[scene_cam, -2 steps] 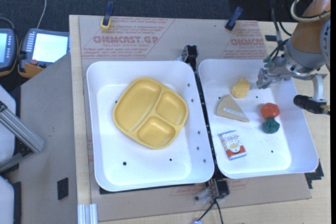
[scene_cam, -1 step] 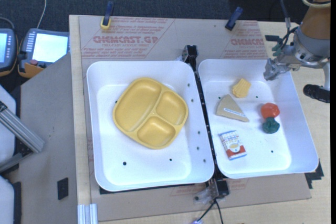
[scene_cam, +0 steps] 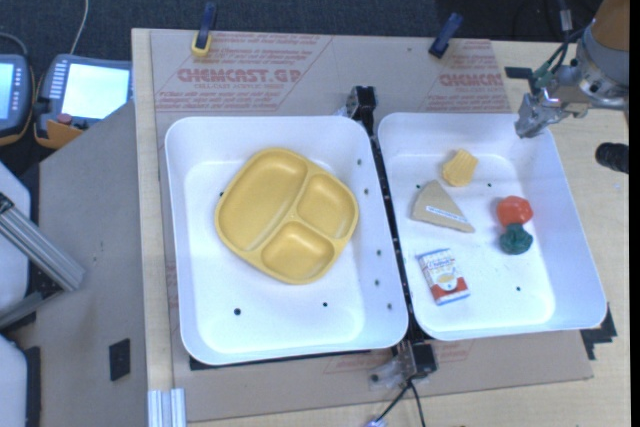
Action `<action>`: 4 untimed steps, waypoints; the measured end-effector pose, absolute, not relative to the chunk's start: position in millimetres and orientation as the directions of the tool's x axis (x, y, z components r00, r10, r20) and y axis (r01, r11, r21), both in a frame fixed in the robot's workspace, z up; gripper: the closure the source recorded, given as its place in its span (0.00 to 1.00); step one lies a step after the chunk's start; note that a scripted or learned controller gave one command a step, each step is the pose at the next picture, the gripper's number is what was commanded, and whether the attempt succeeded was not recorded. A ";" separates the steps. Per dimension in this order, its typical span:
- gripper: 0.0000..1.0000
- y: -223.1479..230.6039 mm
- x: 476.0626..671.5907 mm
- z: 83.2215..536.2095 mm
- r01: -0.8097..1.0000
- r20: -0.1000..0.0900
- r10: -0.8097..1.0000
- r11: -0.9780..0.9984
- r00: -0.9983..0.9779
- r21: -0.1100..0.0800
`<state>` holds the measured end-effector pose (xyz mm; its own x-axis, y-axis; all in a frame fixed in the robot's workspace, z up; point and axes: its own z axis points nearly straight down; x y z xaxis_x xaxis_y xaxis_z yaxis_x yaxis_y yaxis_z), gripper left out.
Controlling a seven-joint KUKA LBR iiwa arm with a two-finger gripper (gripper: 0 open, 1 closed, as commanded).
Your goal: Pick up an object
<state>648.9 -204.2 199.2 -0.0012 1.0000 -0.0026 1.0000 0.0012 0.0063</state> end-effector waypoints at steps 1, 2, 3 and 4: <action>1.00 -197.4 645.4 259.0 1.000 -0.002 1.000 0.002 -0.002 0.006; 1.00 -197.4 646.3 290.3 1.000 -0.002 1.000 0.002 -0.002 0.005; 1.00 -154.1 637.5 273.7 1.000 0.001 1.000 0.003 -0.003 -0.003; 1.00 -104.7 621.4 275.1 1.000 0.002 1.000 0.004 -0.004 -0.002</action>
<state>621.4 -104.7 275.1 -0.0043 1.0000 0.0016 1.0000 0.0043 -0.0023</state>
